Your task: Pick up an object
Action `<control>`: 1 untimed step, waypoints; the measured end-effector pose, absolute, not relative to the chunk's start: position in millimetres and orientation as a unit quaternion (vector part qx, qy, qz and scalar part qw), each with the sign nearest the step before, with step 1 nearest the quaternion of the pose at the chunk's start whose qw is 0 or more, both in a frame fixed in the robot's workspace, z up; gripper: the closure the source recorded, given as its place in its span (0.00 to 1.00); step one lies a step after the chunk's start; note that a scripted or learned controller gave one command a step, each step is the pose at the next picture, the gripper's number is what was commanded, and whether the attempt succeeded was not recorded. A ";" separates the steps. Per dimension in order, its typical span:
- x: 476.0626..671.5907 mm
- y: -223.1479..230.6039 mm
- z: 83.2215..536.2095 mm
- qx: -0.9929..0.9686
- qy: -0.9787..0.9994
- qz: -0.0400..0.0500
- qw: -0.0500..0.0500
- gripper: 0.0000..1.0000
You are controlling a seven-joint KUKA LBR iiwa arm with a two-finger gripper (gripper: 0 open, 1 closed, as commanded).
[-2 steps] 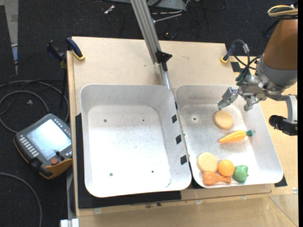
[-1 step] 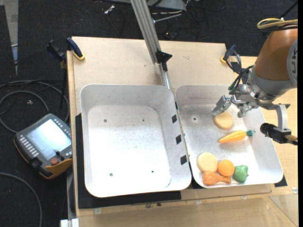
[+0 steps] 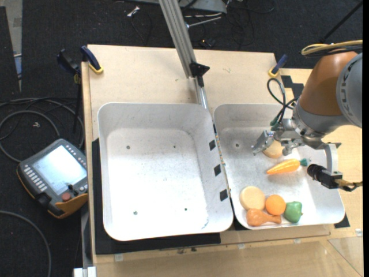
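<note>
Camera view: I see the end effector (image 3: 275,143) low in the right bin (image 3: 230,120), directly over a pale rounded object (image 3: 273,152); I cannot tell whether it is open or closed. A toy carrot (image 3: 283,167) lies just beside that object, on its near side. At the bin's near edge sit a cream round piece (image 3: 252,198), an orange (image 3: 275,204), a green pepper (image 3: 293,211) and an orange-brown piece (image 3: 260,217), clustered together. The left bin (image 3: 109,126) stands alongside on the table (image 3: 144,74).

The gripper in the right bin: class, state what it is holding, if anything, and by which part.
It cannot be told. The gripper sits over a pale beige object, but the view does not show that object between them.
</note>
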State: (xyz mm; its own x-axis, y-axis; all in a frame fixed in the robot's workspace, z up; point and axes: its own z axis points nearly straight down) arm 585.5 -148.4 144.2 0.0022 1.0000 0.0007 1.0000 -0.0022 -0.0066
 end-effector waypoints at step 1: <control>587.9 -148.2 158.4 -0.707 -0.707 -0.001 -0.001 1.00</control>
